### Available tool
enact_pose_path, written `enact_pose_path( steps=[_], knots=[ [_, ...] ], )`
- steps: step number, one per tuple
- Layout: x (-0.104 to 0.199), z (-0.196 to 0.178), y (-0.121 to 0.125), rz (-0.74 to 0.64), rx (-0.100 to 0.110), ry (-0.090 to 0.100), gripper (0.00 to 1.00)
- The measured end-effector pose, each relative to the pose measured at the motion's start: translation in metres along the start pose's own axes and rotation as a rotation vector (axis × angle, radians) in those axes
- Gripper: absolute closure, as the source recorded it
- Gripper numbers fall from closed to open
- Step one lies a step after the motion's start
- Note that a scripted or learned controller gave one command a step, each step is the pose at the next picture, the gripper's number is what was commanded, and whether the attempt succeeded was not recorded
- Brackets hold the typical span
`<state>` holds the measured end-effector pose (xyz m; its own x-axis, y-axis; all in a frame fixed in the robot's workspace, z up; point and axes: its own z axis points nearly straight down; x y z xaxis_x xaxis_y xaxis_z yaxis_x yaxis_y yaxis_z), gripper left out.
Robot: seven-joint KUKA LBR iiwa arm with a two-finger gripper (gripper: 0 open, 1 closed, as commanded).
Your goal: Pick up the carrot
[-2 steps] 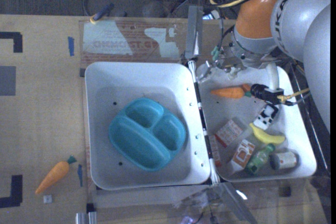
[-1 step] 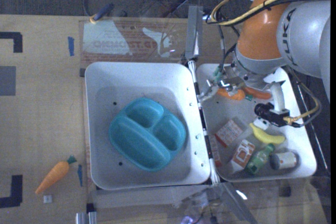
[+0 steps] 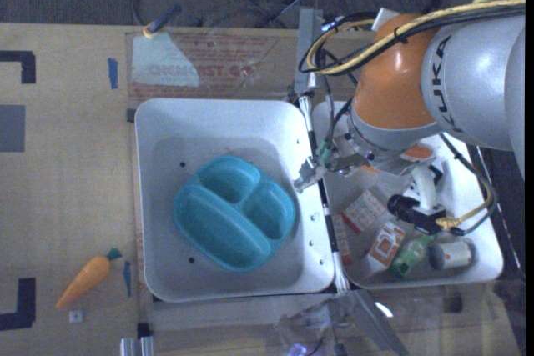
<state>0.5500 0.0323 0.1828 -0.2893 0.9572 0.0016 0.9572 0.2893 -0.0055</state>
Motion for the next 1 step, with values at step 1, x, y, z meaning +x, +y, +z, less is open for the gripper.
enact_pose_path(
  steps=[1],
  knots=[
    [-0.0594, -0.0001, -0.0422, 0.073, 0.0, 0.0, 0.0]
  ],
)
